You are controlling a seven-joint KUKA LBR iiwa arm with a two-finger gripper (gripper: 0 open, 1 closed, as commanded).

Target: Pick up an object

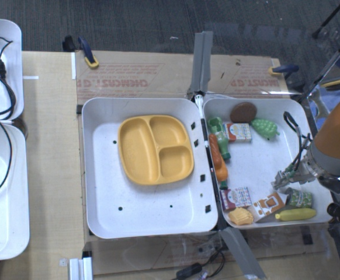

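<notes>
You see the gripper (285, 178) low in the right bin (257, 168), at the frame's right middle; whether it is clenched or released, you cannot tell. Just below it lie a green packet (300, 199), a yellow banana (295, 214) and a brown carton (268, 205). Along the bin's left wall sit a green bottle (220, 137) and a carrot (218, 160). The left bin (100, 203) holds a yellow divided plate (156, 149).

Plate (156, 149) in left bin (100, 174) (centred)
</notes>
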